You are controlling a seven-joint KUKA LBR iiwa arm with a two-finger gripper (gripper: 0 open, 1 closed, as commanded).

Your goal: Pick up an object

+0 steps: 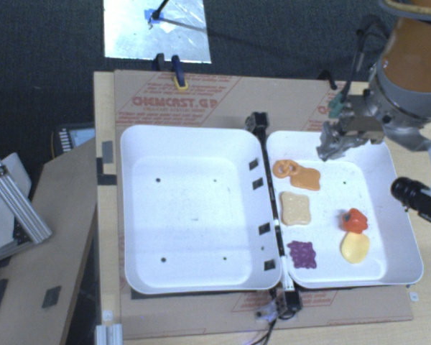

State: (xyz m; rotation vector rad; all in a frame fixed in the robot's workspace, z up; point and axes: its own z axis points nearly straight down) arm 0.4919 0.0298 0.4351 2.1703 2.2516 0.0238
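Note:
The right bin (391,192) holds several toy foods. An orange pretzel (286,169) lies at the upper left, touching an orange slab (307,179). Below them rests a tan bread slice (296,209), and a purple grape cluster (302,254) sits near the front. On the right side, a red pepper (354,221) lies above a yellow piece (355,248). My gripper (332,149) hangs over the bin's back part, just up and right of the orange slab, with nothing seen between its fingers.
The left bin (190,207) lies beside the right one, with a black hinge strip (268,192) between them. Both rest on a cardboard sheet (179,99). A shiny metal plate (156,20) lies behind the bench. An aluminium rail (11,196) stands at far left.

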